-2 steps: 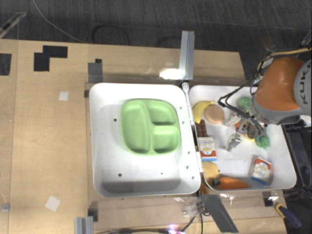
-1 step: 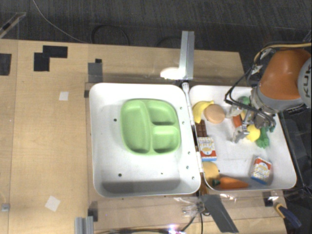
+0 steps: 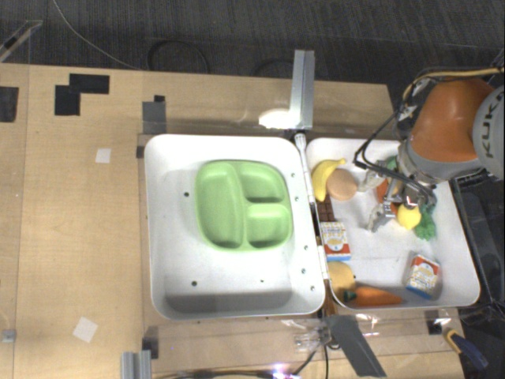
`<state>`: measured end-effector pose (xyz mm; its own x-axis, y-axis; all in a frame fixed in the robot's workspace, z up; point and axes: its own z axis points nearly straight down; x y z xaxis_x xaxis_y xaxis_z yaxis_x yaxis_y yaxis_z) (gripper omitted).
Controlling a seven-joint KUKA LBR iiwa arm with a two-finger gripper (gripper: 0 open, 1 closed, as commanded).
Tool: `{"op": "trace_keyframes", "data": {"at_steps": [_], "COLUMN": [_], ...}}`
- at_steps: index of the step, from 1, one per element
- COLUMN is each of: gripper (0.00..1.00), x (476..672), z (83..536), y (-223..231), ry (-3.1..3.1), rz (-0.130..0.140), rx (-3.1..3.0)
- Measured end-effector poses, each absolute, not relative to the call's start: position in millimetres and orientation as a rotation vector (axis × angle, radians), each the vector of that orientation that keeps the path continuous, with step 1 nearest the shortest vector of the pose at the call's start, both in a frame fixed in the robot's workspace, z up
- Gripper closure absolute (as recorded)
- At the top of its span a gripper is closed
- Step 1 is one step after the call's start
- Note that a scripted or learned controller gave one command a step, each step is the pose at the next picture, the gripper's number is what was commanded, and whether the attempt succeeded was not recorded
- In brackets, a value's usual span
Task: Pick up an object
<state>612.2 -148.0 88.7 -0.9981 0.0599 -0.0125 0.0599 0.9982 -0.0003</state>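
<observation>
Camera view: light wood counter (image 3: 71,235), two white bins, dark carpet (image 3: 197,14) beyond the far edge.

Black patches mark the counter's far left; a thin cable crosses the carpet. Left bin (image 3: 170,212) holds a green divided tray (image 3: 241,204). Right bin (image 3: 461,251) holds a banana (image 3: 322,176), a tan ball (image 3: 342,185), two small cartons (image 3: 334,240) with print too small to read, a carrot (image 3: 377,296) and a yellow lemon (image 3: 409,216). Hand (image 3: 387,212) hangs low just left of the lemon; its grip and opening cannot be told.
</observation>
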Motion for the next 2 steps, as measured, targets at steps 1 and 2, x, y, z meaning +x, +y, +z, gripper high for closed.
{"op": "trace_keyframes", "data": {"at_steps": [1,2], "gripper": [0.0,0.0], "x": [587.3,582.4], "z": [89.4,89.6], "y": [-153.6,-136.8], "ry": [3.125,3.1], "rz": [-0.001,-0.002], "rx": [0.128,0.41]}}
